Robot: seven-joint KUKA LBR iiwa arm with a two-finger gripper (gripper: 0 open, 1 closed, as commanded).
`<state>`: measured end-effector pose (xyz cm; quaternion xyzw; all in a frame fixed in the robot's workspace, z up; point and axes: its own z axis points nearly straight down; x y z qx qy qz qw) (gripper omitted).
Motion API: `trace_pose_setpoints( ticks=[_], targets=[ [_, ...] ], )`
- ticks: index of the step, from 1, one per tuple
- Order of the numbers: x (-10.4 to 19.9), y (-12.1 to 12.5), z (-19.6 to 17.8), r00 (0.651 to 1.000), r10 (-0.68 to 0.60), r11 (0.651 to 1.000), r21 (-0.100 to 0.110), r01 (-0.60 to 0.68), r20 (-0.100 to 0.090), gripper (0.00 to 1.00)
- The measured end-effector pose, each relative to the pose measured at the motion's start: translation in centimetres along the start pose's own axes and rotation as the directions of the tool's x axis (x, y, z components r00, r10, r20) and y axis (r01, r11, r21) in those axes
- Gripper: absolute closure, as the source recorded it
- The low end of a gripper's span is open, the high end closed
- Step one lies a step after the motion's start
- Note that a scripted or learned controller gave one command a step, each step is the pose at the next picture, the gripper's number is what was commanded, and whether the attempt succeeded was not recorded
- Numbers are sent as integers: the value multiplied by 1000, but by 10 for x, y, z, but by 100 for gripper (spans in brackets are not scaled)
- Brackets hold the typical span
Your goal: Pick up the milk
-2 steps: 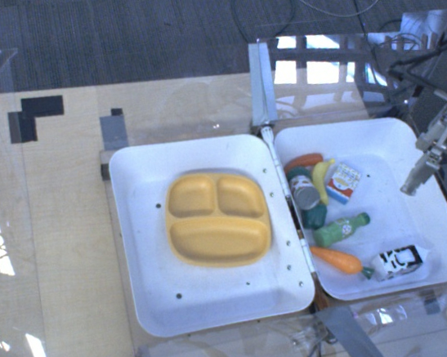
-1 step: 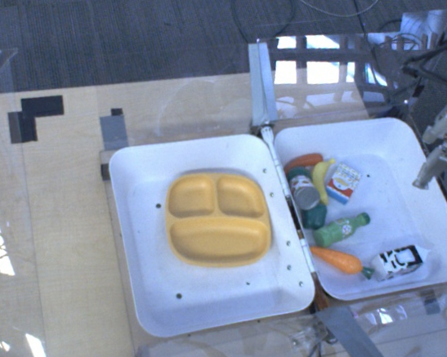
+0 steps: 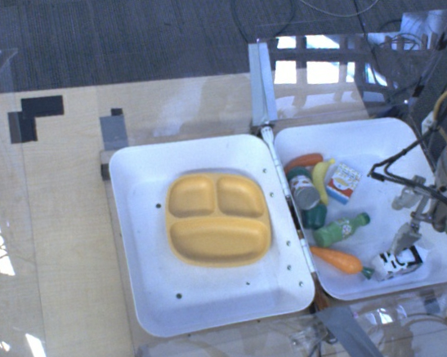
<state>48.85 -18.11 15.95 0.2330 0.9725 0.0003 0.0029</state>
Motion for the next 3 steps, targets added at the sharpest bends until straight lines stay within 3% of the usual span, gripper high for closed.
trace_pose_setpoints(
  ticks=[1, 2, 3],
  targets=[
    [-30, 96, 66, 967, -255, 967, -4, 255, 19, 0],
    [-1, 103, 55, 968, -252, 968, -2, 252, 3, 0],
    [14, 49, -53, 988, -155, 988, 0, 155, 6, 0]
  ],
)
